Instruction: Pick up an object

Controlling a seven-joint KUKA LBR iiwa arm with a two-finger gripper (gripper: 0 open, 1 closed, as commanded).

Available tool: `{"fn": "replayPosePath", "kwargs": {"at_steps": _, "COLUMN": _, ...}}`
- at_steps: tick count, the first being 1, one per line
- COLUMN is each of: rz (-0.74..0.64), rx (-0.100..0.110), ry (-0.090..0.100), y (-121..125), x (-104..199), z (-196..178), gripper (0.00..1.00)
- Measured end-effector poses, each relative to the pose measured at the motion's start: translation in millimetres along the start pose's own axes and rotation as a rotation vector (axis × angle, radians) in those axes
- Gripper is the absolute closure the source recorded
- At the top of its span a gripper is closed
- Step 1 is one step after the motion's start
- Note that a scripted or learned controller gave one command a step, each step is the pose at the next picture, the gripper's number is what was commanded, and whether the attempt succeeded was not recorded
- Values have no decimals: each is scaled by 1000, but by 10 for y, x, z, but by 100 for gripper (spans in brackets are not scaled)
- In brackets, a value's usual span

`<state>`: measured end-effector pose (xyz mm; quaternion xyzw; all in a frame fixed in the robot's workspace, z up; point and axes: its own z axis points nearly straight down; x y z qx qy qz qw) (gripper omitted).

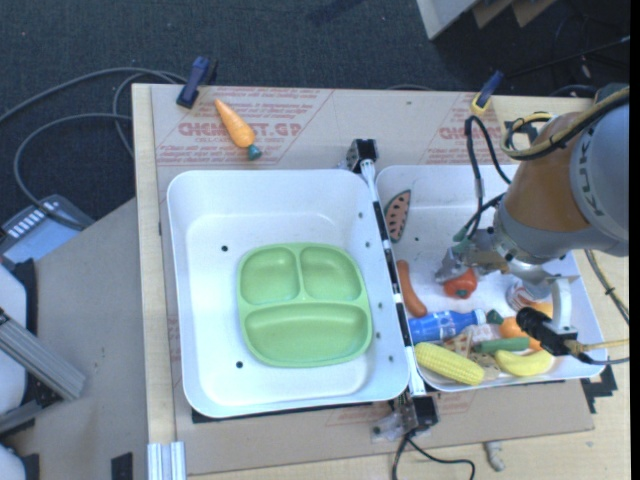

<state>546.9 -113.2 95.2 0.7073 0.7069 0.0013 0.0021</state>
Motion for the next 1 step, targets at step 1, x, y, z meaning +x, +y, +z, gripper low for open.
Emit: {"fn": "replayPosePath", "kwargs": {"at_steps": 1, "rz": -2, "rx": 3, "ry": 1, "y": -522, "x": 558, "z": -1255, "gripper": 100}}
